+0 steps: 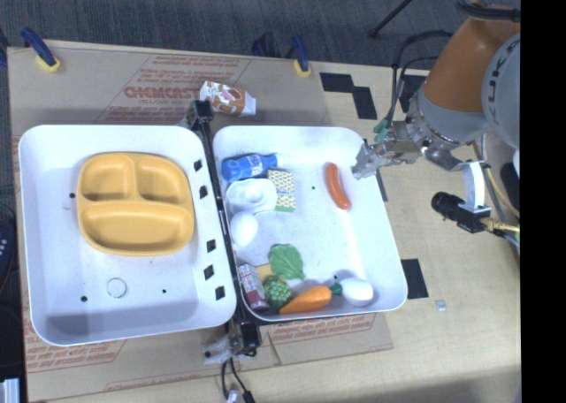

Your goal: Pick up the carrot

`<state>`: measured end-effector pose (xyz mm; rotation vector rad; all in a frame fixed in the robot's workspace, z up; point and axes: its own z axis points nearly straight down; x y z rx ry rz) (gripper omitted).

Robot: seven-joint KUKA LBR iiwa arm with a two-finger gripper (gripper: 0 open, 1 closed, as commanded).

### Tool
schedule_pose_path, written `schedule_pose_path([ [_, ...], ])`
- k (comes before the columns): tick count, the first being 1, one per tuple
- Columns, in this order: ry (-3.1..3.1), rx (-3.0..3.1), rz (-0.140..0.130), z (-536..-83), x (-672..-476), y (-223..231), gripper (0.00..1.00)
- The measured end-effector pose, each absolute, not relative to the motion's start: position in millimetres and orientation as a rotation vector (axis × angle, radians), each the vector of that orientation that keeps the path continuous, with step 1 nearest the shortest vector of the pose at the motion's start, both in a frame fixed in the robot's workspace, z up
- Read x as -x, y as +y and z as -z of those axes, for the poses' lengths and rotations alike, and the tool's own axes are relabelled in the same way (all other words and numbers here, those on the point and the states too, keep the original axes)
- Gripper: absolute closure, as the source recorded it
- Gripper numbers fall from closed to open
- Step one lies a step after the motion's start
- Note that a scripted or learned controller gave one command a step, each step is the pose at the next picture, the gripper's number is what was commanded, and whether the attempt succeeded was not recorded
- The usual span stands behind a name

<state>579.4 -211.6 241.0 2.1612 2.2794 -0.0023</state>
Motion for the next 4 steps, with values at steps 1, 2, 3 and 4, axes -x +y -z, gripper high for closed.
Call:
schedule_pose_path([
  [1,2.445,-1.977,0.002,-284.8,-511.4,-211.1,1.00],
  [2,2.483,-1.923,0.002,-365.2,-476.6,-211.8,1.00],
  [3,2.706,-1.604,0.001,-193.8,-476.0,-210.7,1.00],
  [4,2.700,-1.603,0.002,-332.3,-477.0,-211.6,1.00],
])
